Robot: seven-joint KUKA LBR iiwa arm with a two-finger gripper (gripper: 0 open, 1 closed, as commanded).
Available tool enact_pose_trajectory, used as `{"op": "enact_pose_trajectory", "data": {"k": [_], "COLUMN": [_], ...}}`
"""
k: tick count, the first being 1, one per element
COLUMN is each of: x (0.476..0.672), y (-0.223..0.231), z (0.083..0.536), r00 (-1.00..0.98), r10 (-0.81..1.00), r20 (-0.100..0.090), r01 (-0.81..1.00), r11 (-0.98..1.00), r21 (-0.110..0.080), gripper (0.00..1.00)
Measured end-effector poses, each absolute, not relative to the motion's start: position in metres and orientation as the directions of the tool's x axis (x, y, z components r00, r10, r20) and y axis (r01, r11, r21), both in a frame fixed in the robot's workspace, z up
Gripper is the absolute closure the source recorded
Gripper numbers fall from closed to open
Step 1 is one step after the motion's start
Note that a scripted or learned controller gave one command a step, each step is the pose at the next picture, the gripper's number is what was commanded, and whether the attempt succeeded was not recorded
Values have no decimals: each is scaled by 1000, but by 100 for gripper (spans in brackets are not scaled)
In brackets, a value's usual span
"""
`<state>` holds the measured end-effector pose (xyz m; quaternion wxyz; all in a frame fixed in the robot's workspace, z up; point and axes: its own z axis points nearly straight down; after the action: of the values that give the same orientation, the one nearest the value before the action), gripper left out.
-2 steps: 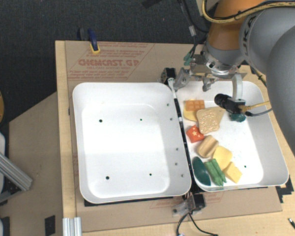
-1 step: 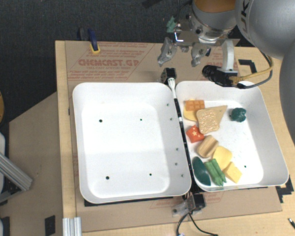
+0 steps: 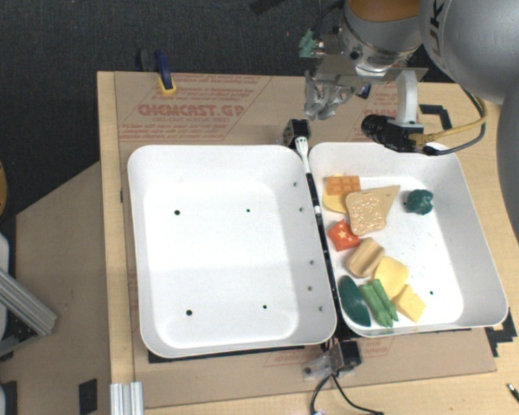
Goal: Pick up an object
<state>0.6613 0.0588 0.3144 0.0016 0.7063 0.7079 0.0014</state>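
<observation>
Candidate objects lie clustered in the right bin (image 3: pixel 467 232): cracker slice (image 3: pixel 370 210), red piece (image 3: pixel 342 234), and green beans (image 3: pixel 378 302) toward its near-left corner. Gripper (image 3: pixel 327 102) hovers beyond the bin's far-left corner, holding nothing; aperture: cannot tell. Risk: pieces touch or overlap, so a descent may clip two, or slip off the flat cracker slice.

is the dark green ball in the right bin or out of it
In. The dark green ball lies on the right bin floor near its far right side, apart from the other items.
</observation>
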Motion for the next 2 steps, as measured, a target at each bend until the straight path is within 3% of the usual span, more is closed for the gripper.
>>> {"op": "enact_pose_trajectory", "data": {"k": [1,2], "x": [643,644], "y": [122,180], "z": [468,541], "r00": [-9,-7], "r10": [1000,1000], "r20": [6,4], "r01": [1000,1000], "r11": [9,7], "r21": [21,12], "gripper": [100,100]}}
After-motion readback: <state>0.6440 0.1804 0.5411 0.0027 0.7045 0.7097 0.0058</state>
